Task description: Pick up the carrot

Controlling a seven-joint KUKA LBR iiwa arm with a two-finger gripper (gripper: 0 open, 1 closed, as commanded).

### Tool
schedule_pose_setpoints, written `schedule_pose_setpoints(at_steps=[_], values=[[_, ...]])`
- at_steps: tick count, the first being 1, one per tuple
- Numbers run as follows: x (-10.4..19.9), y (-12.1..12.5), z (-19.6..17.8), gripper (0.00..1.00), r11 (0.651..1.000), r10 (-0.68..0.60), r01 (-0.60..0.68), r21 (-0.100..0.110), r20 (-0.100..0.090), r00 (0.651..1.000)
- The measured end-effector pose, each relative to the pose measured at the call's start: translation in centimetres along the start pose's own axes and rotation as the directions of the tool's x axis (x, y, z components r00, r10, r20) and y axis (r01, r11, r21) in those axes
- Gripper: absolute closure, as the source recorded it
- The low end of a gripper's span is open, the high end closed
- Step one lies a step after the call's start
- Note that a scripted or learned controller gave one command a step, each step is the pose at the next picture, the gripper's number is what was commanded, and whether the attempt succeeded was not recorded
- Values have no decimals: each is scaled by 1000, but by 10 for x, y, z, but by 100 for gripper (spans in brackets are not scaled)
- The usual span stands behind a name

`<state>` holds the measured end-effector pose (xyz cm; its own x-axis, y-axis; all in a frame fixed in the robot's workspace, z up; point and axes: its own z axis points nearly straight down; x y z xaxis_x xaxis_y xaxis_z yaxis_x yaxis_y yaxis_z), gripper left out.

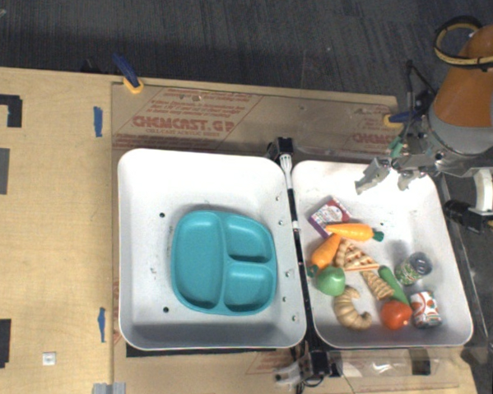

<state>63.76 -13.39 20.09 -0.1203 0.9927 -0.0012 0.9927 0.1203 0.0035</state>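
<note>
1. Here the arm (470,88) reaches in over the far right corner of the right bin (453,269); its gripper (385,176) hangs above the bin's far edge, fingers spread apart with nothing between them.
2. The carrot (349,232) lies on its side in the far half of that bin, orange body pointing toward the left wall, green stub toward the right; it sits just nearer than the purple packet (329,213), close enough that the two may touch.
3. A second orange piece (326,251) lies slanted just below the carrot, beside a waffle (355,257); it could be mistaken for the target, so the stub end is the surer cue.
4. The rest crowds the near half: a green apple (331,280), a croissant (352,309), a tomato (395,314), a small can (425,308) by the near right corner, and a jar (413,267) by the right wall.
5. The left bin (136,252) holds a teal tray (224,261) in its middle, well apart from the carrot.
6. The pick looks not yet begun; the gripper is near the carrot but off toward the far right corner, and I judge it must shift nearer and descend.
7. The packet's closeness leaves little room for a finger on the far side; gripping across the carrot's width seems safest.
</note>
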Motion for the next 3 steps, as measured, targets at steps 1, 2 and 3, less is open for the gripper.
schedule_pose_setpoints(at_steps=[1,2,3], values=[[18,-73,104,0,972,-234,234,2,-3,972],[34,-3,113,0,999,47,-47,-6,2,999],[28,23,113,0,983,179,-179,50,5,984]])
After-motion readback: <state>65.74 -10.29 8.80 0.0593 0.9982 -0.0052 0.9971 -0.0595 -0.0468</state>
